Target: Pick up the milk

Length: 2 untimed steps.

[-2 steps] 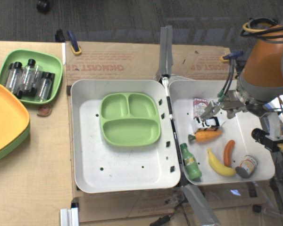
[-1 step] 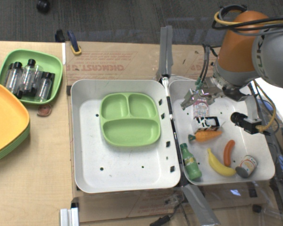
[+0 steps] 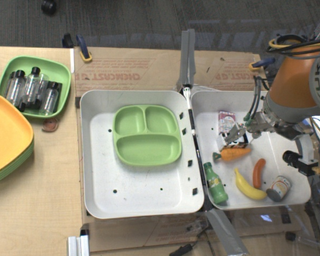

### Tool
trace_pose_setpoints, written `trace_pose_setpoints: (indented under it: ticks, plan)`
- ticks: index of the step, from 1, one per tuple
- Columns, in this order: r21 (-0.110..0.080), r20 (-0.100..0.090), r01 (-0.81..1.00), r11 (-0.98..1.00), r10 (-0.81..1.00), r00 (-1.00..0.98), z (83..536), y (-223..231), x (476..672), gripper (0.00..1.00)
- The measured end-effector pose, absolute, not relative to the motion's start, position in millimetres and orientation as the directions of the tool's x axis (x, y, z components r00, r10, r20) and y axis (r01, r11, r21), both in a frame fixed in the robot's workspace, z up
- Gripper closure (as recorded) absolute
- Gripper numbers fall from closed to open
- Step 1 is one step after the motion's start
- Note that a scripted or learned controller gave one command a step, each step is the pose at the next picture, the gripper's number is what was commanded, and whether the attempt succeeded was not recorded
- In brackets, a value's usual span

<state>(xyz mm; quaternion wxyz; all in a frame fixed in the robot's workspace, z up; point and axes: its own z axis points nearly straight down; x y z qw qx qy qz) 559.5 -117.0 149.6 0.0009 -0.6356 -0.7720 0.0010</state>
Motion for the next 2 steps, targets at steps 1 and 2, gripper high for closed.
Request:
trace_pose_setpoints:
  ticks: [1, 2]
  plan:
    - [0.014, -0.007, 0.97, 0.242, 0.97, -0.242, 98.6, -150.6, 626.8, 0.0]
    - [0.001, -0.002, 0.996, 0.092, 0.996, -0.092, 92.2, -113.4, 651.5, 0.0]
